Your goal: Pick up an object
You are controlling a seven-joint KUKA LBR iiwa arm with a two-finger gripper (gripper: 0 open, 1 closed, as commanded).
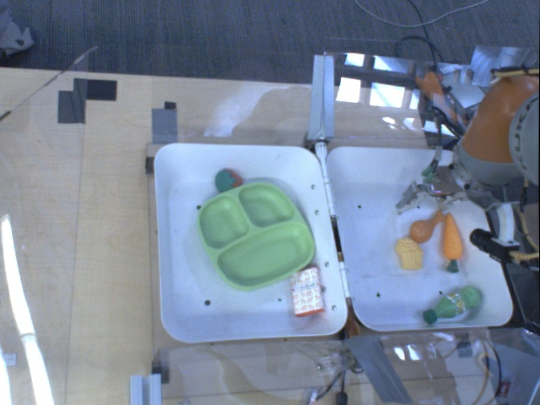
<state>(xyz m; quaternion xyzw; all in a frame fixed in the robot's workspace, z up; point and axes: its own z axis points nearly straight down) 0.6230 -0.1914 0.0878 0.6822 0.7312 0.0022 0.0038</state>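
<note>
My gripper hangs over the back part of the right bin, its fingers spread open with nothing between them. Just below it in the view lies an orange drumstick-shaped toy. An orange carrot lies to the right of that toy, and a yellow corn-like piece sits at its lower left. A green bottle lies on its side near the bin's front right corner.
The left bin holds a green divided plate, a small green and red item behind it, and a small carton at its front right. A metal frame stands behind the bins.
</note>
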